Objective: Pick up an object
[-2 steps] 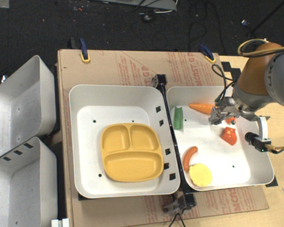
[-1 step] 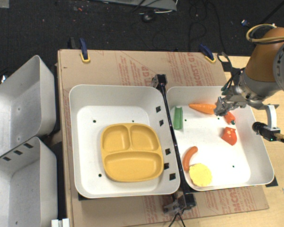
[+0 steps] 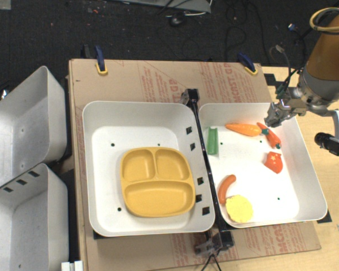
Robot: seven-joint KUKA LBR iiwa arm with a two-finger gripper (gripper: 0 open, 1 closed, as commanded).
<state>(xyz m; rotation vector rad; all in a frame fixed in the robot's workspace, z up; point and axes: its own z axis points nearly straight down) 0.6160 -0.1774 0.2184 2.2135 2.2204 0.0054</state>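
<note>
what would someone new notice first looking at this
Probably the yellow divided plate, alone in the left bin. Next, the bright toy food scattered in the right bin: a carrot, a green stick and a yellow disc. The gripper sits by the carrot's leafy end.

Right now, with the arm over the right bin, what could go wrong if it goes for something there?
1. The pincer sits by the bin's far right wall; coming down, it might strike that rim.
2. The carrot and the red pepper lie almost end to end just below, so a grab could nudge one or catch both.
3. The sausage touches the yellow disc; picking one may drag the other.
</note>
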